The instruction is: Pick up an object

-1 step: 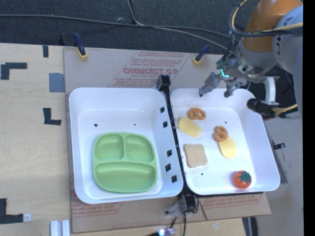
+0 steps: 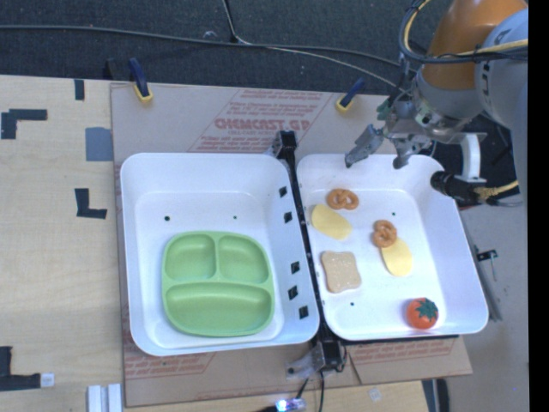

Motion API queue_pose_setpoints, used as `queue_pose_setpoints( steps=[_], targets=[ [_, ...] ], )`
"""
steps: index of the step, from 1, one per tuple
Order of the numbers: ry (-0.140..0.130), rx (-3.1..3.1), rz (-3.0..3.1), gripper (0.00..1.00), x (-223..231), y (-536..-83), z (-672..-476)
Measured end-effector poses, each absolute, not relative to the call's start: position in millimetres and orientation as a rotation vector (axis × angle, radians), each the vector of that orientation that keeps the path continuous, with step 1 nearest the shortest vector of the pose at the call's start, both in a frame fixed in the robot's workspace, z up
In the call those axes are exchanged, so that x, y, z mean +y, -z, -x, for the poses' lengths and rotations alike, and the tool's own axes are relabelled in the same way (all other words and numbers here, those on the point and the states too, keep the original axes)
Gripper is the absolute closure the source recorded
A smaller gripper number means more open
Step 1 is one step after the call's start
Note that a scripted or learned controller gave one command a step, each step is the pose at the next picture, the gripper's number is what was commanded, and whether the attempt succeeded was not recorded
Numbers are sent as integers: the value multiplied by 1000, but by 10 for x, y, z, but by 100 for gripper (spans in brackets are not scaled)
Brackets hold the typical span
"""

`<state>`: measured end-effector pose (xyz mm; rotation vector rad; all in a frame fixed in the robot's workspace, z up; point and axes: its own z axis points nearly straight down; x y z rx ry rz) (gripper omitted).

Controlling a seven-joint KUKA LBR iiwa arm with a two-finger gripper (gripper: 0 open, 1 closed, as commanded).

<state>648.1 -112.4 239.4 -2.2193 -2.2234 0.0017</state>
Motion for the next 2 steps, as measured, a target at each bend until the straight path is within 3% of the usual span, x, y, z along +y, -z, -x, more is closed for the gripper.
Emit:
queue_pose_setpoints(
  steps=[2],
  targets=[
    [-8, -2221, 2218, 0, -1107, -1429, -6566]
  ],
)
